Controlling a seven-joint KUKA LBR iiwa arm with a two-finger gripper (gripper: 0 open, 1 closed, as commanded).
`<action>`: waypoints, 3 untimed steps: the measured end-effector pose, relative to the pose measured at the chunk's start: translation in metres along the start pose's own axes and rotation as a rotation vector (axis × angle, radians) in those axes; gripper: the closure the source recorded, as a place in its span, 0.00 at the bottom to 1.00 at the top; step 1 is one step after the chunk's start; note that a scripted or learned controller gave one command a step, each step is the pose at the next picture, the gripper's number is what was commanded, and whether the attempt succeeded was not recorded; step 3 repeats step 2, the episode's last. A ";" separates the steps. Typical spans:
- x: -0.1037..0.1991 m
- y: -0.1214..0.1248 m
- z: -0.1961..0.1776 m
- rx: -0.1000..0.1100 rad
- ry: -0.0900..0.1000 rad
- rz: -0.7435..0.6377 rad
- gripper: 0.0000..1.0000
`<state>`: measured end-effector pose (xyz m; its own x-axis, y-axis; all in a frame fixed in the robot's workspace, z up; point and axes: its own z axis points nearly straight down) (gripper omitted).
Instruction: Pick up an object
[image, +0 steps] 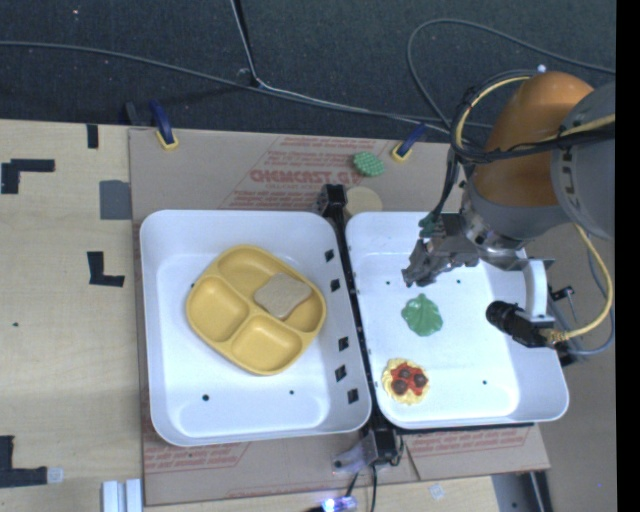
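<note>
On the cardboard-covered desk (200, 160), the dark claw (420, 272) hovers above the green leafy toy (422, 316); its grip cannot be told.

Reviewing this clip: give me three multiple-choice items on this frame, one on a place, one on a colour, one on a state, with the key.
1. Where does the slice of bread lie?
A. On the yellow divided plate in the left bin
B. In the right bin
C. On the cardboard

2. What colour is the leafy toy below the gripper?
A. Red
B. Green
C. Blue

3. How does the small pizza toy stand?
A. Held in the gripper
B. Stacked on the plate
C. Lying loose in the right bin

Key: 1 A, the bread rests in a plate compartment; 2 B, it is plainly green; 3 C, it lies apart from the gripper.
</note>
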<state>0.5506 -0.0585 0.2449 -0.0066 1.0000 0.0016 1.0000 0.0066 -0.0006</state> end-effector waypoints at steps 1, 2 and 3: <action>0.053 -0.003 -0.004 0.000 0.000 -0.001 1.00; 0.112 0.001 0.000 0.001 -0.001 -0.001 1.00; 0.112 0.001 0.000 0.001 -0.001 -0.001 1.00</action>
